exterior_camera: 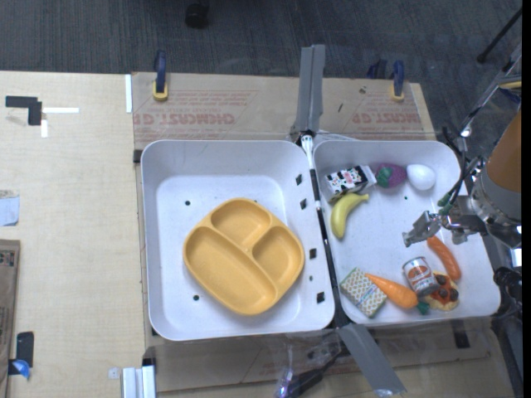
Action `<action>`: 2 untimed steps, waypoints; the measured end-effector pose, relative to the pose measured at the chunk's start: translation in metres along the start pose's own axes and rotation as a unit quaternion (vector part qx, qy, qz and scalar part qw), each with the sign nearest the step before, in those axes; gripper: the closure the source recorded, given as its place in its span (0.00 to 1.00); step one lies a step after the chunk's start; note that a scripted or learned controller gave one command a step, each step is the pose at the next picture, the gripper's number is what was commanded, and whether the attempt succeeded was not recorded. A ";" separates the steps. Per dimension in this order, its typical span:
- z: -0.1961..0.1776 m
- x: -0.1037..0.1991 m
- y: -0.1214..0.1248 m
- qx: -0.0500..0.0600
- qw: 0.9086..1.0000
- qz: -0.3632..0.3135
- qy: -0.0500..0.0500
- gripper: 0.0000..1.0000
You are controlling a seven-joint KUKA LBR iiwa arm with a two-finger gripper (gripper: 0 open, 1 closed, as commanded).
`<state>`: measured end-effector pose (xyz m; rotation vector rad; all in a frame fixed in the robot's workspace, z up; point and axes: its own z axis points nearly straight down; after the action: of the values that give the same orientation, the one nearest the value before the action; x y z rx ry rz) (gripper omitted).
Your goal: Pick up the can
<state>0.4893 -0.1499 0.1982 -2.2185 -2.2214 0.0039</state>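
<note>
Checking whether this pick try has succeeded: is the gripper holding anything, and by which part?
Nothing is held. The gripper hangs above the right bin, and the can lies on the bin floor below it, apart.

The arm (506, 181) is cut off at right; claw (425, 229) state unclear — too small.

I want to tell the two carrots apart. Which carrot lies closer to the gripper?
The slimmer carrot at the right bin's edge, just below the gripper. The other carrot lies lower, beside the can.
</note>
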 end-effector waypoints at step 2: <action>0.099 -0.020 -0.012 -0.001 0.999 -0.036 0.000 1.00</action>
<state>0.4770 -0.1704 0.0997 -2.1365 -2.3003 0.0015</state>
